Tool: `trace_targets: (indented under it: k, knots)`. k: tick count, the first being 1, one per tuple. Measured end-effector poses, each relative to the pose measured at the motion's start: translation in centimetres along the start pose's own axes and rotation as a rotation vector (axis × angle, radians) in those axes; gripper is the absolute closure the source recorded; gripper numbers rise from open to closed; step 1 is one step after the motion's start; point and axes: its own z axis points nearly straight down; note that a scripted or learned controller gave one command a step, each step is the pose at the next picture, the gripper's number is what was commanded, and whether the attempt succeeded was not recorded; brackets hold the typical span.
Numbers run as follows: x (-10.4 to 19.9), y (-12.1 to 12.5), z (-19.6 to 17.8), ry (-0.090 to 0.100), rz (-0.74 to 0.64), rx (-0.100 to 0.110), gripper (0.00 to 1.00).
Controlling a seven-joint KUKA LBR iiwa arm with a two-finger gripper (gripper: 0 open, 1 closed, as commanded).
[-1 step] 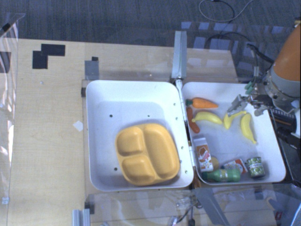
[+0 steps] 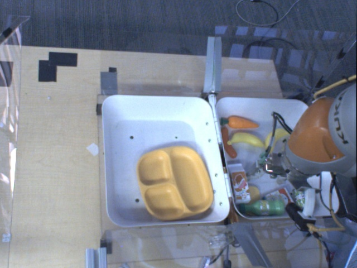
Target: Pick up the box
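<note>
At the near edge of the right bin (image 2: 262,101) a green bottle (image 2: 263,207) lies on its side, and just left of it the box (image 2: 240,185), small with a red and white face, stands against the bin's left wall. In the left bin (image 2: 114,149) a yellow divided tray (image 2: 175,181) rests toward the near right corner. The arm (image 2: 321,135), grey with its orange band, hangs over the right bin's right half; the gripper (image 2: 272,165) sits low among the clutter, right of the box and apart from it, and I cannot tell its opening or whether it has hold of anything. Farther back lie a banana (image 2: 245,140) and, beyond it, a carrot (image 2: 242,123)
</note>
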Motion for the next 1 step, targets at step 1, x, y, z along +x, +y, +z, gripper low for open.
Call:
trace_targets:
  k: [1]
  knots:
    - [0.17, 0.32, -1.21, 0.002, -0.003, -0.007, 1.00]
